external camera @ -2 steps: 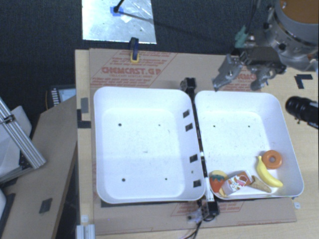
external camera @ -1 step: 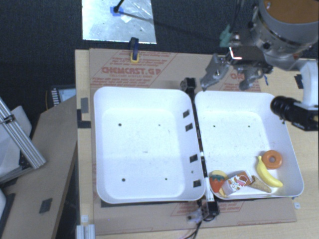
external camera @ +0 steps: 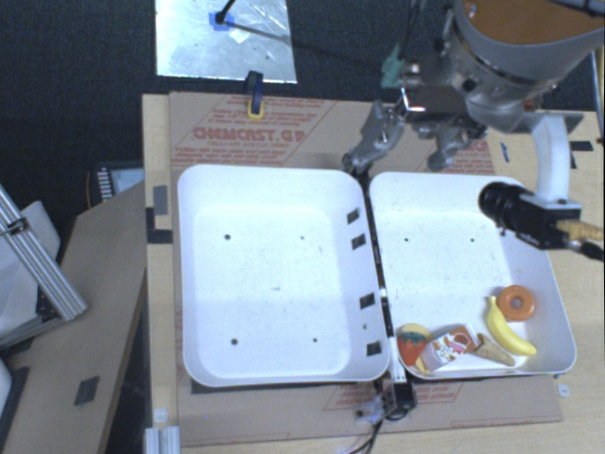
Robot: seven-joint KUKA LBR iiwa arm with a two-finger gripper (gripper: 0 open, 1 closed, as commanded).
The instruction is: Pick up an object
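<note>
The right bin [external camera: 444, 253] holds a small cluster in its near right corner: a yellow banana [external camera: 506, 329], an orange ring-shaped toy [external camera: 516, 301], a red and orange round fruit [external camera: 413, 344], a white and red packet [external camera: 450, 345] and a small brown wedge [external camera: 492, 352]. My gripper [external camera: 404, 154] hangs above the far edge of the bins, near the divider between them. It is open, with one finger [external camera: 365, 155] over the left bin's far right corner, and nothing sits between the fingers. It is well away from the objects.
The left bin [external camera: 269, 272] lies beside the right one on a cardboard sheet [external camera: 255, 126]. A black cylinder on a white bracket [external camera: 515, 211] juts from the arm over the right bin's far right side. A shiny metal plate [external camera: 225, 26] lies beyond the bench.
</note>
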